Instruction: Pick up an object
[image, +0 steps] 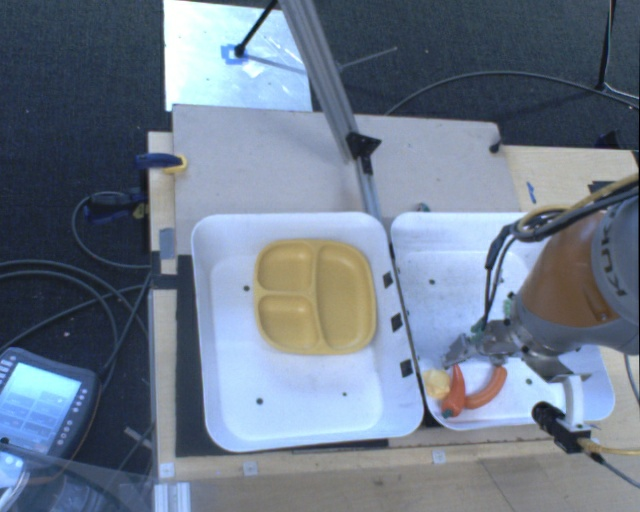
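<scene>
while i hold the feed on the bench, i log what counts for the coming grab.

item one: gripper (478, 348), low in the right bin (440, 250), near its front-left corner. metal, dark and grey, under the arm (575, 280) with its orange band. whether the jaws stand open or closed i cannot tell; the wrist hides them.

item two: the sausage (488, 388), orange-brown, smooth, curved like a hook. it lies just in front of the gripper, toward the bin's front rim, its long axis running roughly left to right, bending upward at its right end.

item three: the carrot-like piece (457, 392), red-orange, tapered, standing nearly front-to-back, touching the sausage's left end.

item four: a small pale yellow lump (437, 382), soft-looking, just left of the red piece.

item five: left bin (230, 400), white, shallow, glossy plastic, holding a yellow tray (315, 297) with three compartments, rounded corners, matte.

judgement: the sausage is nearest, slightly forward of the jaws; a short move toward the front rim would place them over its middle.
</scene>
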